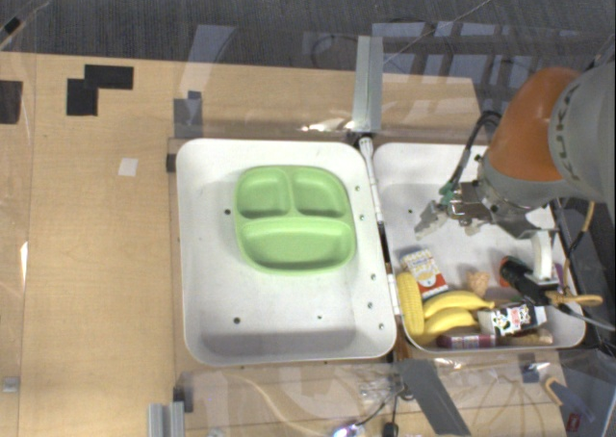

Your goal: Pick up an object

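My tool (435,216) sits low over the right bin (423,167), in its far-left part above bare white floor. From this slant I cannot tell whether it is apart or together. The things I could pick all lie nearer the camera, heaped along the bin's near edge and apart from the tool. A small red-and-white carton (424,271) is closest to it, and a yellow corn cob (411,302) lies against the bin's left wall. A banana (454,311) is just beside the cob, with a small tan lump (478,281) beyond it, and a dark bottle (486,339) lies on its side along the front wall. The arm (539,132) comes in from the right. The left bin (207,262) holds a green divided plate (294,217), lying flat. Both bins rest on the wooden counter (96,252)
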